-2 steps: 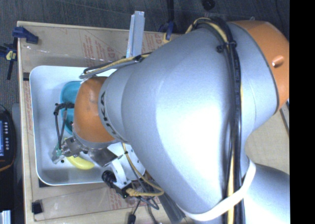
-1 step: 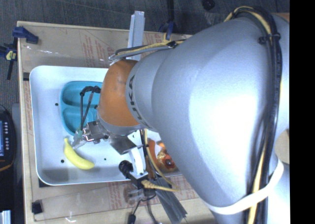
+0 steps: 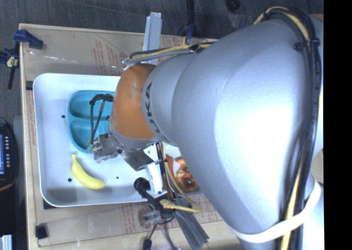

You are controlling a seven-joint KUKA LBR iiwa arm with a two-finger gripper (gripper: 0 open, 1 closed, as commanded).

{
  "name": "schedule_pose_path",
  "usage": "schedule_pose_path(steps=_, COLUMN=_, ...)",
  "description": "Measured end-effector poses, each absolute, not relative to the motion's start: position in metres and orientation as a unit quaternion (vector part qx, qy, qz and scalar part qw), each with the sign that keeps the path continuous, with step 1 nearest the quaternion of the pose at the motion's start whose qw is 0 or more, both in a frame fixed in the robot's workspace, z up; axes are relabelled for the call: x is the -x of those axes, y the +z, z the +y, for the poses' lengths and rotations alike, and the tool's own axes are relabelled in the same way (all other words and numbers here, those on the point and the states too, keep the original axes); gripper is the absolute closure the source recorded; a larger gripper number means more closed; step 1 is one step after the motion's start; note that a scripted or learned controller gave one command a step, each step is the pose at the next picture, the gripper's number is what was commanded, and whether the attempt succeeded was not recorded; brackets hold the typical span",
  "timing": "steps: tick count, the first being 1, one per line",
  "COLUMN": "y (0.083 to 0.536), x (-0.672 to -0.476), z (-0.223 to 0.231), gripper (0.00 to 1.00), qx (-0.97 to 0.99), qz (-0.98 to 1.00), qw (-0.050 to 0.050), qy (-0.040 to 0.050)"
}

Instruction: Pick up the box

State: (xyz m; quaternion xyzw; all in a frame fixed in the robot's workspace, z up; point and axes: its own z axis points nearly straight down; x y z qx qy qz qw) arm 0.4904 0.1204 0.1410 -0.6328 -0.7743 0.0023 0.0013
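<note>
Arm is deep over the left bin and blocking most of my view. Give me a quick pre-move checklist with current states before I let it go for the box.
1. Box located: cannot tell; no box is identifiable around the arm.
2. Gripper state: cannot tell; the wrist hardware sits low over the white bin, tips unclear.
3. Something held: cannot tell.
4. Blue dish near the wrist: not ok, close beside it.
5. Banana: ok, lying apart from the wrist.
6. Orange item under the arm: cannot tell, mostly hidden.
</note>
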Motion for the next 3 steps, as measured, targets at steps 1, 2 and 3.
schedule_pose_path(steps=1, y=0.272, x=-0.488, z=0.078, gripper=1.00, qx=0.617, qz=-0.787, qw=0.000, qy=0.0001)
schedule_pose_path(steps=2, y=0.235, x=-0.475, z=0.158, gripper=1.00, qx=0.664, qz=-0.748, qw=0.002, qy=0.0028)
schedule_pose_path(steps=3, y=0.197, x=-0.475, z=0.206, gripper=1.00, qx=0.615, qz=-0.789, qw=0.002, qy=0.0031)
